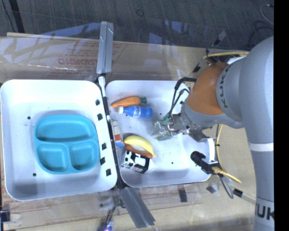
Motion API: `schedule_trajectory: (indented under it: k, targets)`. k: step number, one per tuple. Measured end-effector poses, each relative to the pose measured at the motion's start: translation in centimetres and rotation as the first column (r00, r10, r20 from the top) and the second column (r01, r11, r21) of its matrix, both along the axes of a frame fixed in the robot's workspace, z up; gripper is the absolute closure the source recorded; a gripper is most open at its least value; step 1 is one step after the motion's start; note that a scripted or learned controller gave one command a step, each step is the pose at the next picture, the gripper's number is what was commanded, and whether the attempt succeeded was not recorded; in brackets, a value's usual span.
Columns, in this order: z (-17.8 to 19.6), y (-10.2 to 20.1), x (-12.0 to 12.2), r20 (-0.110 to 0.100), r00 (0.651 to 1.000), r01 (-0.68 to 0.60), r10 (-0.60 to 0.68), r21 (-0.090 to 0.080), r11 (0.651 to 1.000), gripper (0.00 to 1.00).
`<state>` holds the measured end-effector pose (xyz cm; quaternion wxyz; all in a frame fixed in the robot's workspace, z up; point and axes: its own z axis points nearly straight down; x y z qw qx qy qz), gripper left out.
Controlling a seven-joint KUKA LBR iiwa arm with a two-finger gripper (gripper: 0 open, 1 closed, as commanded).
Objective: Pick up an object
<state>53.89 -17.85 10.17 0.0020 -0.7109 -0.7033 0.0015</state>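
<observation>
In the right bin (180,172) lie an orange carrot (126,101), a blue bottle (136,111), a yellow banana (138,144) and a black-and-white patterned object (135,161). My gripper (162,128) reaches down into the middle of this bin, just right of the bottle and above the banana. Its tips sit low over the bin floor, and I cannot make out how they stand or whether anything is between them.
The left bin (19,177) holds a blue divided tray (66,143). A grey divider bar (104,49) runs up between the two bins. The orange wrist band (206,93) and grey arm (253,95) hang over the right bin's right edge. Cables (221,172) trail at lower right.
</observation>
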Motion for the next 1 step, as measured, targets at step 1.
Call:
schedule_trajectory:
  k: [1]
  targets:
    - [14.09,1.73,2.49,0.004,0.999,0.046,-0.046,0.000,0.999,1.00]
